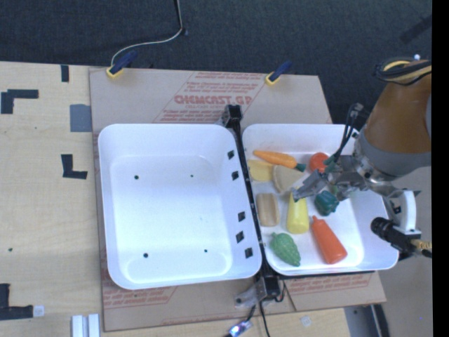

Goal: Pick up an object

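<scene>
My gripper [313, 188] hangs low over the middle of the right bin [351, 135], reaching in from the right below the orange-banded wrist. Just under its right side lies a teal object [325, 203], partly covered by the gripper. A red round piece [318, 161] sits behind it. To its left lie an orange carrot [276, 158], a pale yellow piece [259, 170] and a beige piece [283, 180]. In front lie a yellow piece [297, 215], a tan block [266, 209], a green piece [286, 248] and an orange-red piece [328, 240].
The left bin [112, 153] stands beside the right one, with black clips [242, 220] along the shared wall. Both rest on a cardboard sheet [210, 97] on the wooden bench. A cable [151, 44] runs across the dark floor behind.
</scene>
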Available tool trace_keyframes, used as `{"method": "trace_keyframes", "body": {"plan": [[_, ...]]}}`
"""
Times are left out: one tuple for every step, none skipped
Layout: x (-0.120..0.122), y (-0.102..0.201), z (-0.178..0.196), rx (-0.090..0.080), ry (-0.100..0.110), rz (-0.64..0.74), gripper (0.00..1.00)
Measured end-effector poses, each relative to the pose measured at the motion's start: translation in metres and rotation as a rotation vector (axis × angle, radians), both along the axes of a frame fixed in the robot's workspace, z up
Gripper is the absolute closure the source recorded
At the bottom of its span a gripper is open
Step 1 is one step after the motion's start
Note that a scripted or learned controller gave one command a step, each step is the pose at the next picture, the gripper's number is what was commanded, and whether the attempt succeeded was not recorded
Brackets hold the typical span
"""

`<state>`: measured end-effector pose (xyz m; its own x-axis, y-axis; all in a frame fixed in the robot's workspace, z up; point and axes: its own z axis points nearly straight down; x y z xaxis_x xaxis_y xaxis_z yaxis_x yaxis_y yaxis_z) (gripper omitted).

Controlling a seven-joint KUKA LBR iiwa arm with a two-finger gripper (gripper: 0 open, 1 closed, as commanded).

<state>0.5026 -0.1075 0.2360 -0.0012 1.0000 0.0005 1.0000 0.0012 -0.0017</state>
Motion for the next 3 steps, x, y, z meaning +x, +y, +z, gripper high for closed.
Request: {"method": "trace_keyframes", "body": {"plan": [[0.021, 0.006, -0.139, -0.002, -0.005, -0.001, 0.00], [0.019, 0.007, -0.133, 0.000, 0.002, -0.001, 1.00], [0.097, 0.065, -0.046, -0.001, -0.015, 0.006, 1.00]]}}
